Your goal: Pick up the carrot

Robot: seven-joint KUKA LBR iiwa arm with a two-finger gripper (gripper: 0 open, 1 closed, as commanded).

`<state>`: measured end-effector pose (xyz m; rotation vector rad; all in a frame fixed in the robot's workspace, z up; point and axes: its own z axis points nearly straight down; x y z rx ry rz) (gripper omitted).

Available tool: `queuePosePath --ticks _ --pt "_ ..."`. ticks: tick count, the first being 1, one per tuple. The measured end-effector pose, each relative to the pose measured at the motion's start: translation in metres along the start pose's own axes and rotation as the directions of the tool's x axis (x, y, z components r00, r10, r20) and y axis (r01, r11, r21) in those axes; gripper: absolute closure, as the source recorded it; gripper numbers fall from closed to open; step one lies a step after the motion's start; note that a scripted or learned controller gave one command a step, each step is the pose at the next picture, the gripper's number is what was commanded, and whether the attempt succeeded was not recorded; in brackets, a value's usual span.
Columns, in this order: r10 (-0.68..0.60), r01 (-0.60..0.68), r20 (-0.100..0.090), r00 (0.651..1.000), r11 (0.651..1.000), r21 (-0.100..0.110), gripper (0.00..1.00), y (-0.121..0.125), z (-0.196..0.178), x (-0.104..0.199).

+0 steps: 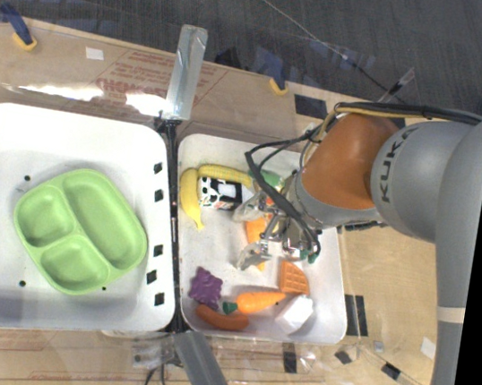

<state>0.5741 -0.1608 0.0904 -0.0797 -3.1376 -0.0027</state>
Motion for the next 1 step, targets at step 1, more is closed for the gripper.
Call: queuePosePath --ticks 1 --pt "-0.009 0.009 0.004 1.000 1.000 0.002 1.00 0.0014 -0.0120 -0.0022"
